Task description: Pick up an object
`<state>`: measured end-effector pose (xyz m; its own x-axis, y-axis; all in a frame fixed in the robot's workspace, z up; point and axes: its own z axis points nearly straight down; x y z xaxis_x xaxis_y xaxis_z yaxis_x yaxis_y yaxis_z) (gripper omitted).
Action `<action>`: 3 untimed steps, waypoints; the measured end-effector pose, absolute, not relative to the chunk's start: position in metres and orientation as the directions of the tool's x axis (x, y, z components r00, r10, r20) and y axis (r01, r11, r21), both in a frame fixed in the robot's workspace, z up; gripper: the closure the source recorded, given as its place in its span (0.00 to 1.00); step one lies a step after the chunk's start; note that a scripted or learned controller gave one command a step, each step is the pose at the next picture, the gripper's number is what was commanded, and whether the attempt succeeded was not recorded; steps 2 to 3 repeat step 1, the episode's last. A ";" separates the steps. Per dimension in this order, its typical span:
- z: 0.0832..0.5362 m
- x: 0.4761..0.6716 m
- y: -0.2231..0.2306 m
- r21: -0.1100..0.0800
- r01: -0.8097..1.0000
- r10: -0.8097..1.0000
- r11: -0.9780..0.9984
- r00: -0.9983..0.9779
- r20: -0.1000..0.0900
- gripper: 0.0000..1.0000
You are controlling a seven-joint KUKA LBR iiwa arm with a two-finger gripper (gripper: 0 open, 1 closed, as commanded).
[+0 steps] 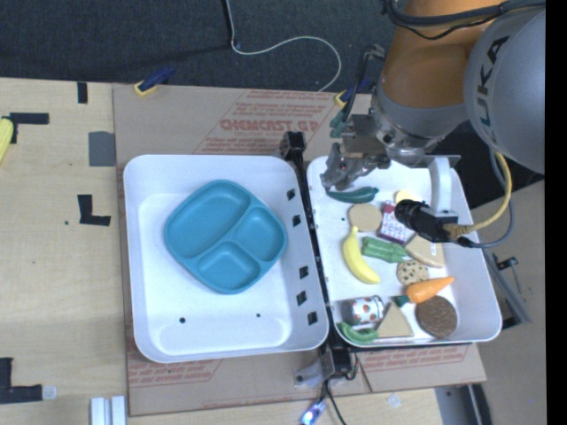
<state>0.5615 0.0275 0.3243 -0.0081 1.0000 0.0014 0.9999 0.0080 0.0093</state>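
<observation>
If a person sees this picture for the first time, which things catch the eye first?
Probably the big orange-banded arm at upper right, its gripper low over the right bin. Then the blue divided plate, alone in the left bin. Then the toy foods crowding the right bin, like the yellow banana.

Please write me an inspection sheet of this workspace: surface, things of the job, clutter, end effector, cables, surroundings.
Surface: cardboard sheet under two white bins; left bin, right bin.
Job's things: toy food crowded in the right bin: banana, carrot, cookie, green pepper.
Clutter: blue divided plate in the left bin.
End effector: end effector low over the right bin's far left corner, right above the green pepper; grasp cannot be judged.
Cables: white cable looping behind the bins; yellow cable beside the arm.
Surroundings: black tape marks on the wooden bench; dark floor behind.
</observation>
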 end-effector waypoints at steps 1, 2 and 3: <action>0.434 0.481 0.032 0.008 1.000 1.000 0.005 -0.005 0.003 1.00; 0.434 0.481 0.032 0.008 1.000 1.000 0.005 -0.005 0.003 1.00; 0.434 0.481 0.032 0.008 1.000 1.000 0.005 -0.005 0.003 1.00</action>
